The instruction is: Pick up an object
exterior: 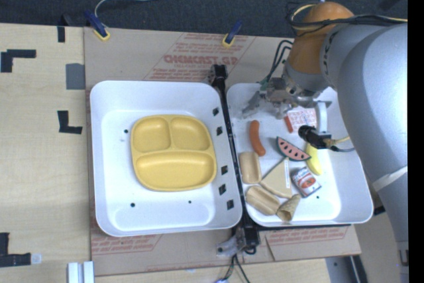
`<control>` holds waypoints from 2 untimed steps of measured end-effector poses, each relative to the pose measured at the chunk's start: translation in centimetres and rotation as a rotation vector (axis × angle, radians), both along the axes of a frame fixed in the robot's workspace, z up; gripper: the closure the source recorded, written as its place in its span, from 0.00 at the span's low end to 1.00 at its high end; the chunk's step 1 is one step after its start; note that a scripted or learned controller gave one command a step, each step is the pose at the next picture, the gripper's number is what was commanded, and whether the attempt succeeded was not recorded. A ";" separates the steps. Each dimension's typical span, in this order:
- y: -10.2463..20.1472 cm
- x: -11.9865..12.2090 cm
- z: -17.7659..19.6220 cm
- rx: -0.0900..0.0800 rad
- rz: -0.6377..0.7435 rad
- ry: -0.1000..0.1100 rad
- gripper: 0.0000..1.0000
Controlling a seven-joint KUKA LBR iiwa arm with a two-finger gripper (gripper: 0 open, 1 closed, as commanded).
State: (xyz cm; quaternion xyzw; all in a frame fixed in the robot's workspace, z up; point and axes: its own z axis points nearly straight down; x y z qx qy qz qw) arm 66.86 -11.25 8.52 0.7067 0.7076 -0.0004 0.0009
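The gripper (pixel 265 97) hangs over the far left corner of the right bin (pixel 344 205), its fingers seemingly spread and grasping nothing, though their tips are hard to resolve. Toy foods crowd that bin's middle: a sausage (pixel 257 138), a watermelon slice (pixel 292 149), a bread roll (pixel 249 168) and a small can (pixel 305 181). A yellow divided plate (pixel 174 152) lies in the left bin (pixel 109 162); the arm (pixel 371 83) hides the right bin's far right corner.
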 end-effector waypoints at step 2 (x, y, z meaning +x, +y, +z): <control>1.4 0.0 0.0 0.002 0.000 0.000 0.00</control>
